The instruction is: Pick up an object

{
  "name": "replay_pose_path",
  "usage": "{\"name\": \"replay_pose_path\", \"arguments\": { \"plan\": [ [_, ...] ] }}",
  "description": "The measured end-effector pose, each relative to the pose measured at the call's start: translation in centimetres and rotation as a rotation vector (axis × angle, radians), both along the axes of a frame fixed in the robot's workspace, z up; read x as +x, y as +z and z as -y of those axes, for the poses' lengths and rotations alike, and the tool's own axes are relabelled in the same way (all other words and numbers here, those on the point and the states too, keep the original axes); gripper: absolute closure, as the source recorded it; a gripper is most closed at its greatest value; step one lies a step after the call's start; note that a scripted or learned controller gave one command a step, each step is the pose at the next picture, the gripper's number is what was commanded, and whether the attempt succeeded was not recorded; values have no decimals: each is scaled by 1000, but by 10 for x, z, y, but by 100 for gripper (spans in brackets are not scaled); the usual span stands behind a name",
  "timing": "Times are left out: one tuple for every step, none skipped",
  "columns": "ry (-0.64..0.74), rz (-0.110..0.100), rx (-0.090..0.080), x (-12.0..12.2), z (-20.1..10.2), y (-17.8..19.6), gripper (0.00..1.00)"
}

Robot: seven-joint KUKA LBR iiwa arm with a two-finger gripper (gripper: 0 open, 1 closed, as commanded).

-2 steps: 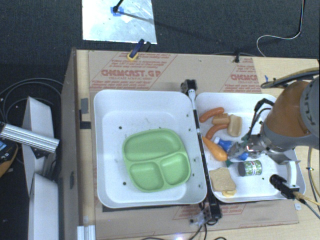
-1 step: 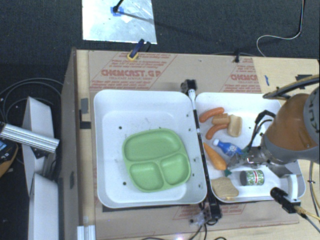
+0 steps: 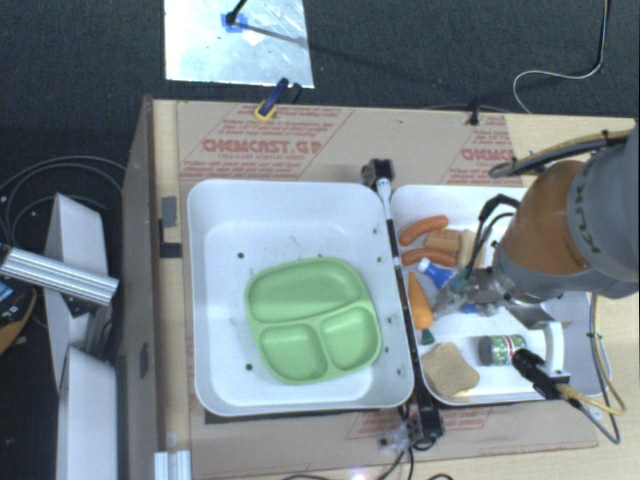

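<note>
Table (image 3: 300,133): brown cardboard-covered surface printed with red lettering, carrying two shallow white plastic bins side by side.

Left bin (image 3: 215,268): holds one pale green plastic divided plate (image 3: 313,318) with one large and two small compartments, lying flat near the bin's middle, tilted slightly.

Right bin (image 3: 495,393): holds the loose items.
- Two reddish-orange toy sausages (image 3: 424,229), lying one below the other at the far left corner.
- Tan block-shaped item (image 3: 447,242), just beside the sausages; its kind cannot be told.
- Small blue item (image 3: 437,271), just below the sausages, near the jaws.
- Orange toy carrot (image 3: 419,302), lying along the bin's left wall.
- Brown rounded sponge-like piece (image 3: 451,367), at the near left corner.
- Small green cylindrical can with a white label (image 3: 500,349), on its side, right of the brown piece.

Arm: grey with an orange band (image 3: 545,223), reaching in from the right over the right bin. The jaws (image 3: 462,290) sit low among the items, between the blue item and the carrot's right side. Whether the jaws are wide, narrow or holding anything cannot be told; the mechanism is dark and blurred there.
</note>
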State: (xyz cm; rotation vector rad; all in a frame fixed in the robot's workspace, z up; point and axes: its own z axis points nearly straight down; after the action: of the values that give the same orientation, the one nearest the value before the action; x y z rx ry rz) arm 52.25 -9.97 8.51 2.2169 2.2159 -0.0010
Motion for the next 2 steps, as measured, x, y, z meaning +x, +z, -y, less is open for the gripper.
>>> {"name": "replay_pose_path", "arguments": {
  "plan": [
    [5,-2,4,53,18,5,0],
    [5,-2,5,93,23,0,0]
  ]
}}
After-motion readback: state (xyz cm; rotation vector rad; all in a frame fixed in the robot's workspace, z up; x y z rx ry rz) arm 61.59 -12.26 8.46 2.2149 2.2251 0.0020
